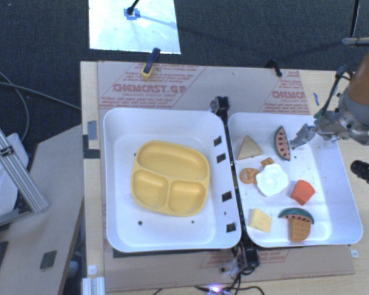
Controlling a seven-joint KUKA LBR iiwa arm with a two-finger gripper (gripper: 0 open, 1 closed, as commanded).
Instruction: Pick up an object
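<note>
**Seven toys sitting in the right bin, nothing being carried yet**

Seven or so small items are lying in the right bin [344, 183], and you're free to go for any of them. The gripper [302, 135] is hovering at the upper right of the frame, just beside the watermelon slice [281, 142], which is sitting near the bin's top edge. From this angle I can't tell whether the jaws are spread or closed, and nothing is showing between them, so I'm judging the pick as not made.

That slice is looking like the closest candidate. It's thin and curved, so you're probably wanting to come down squarely over its middle and close across the narrow width, not along its length. The tan wedge [249, 147] is lying to its left, apart from it, so there's room.

If you're aiming elsewhere: the orange block [302, 191] is chunkier and standing clear of its neighbours, likely an easier grab. The white fried egg [272, 180] is flat and touching the pretzel [249, 176], so I'd be skipping it.

The left bin [120, 165] is holding the yellow divided plate [170, 178], probably too wide for those jaws.
</note>
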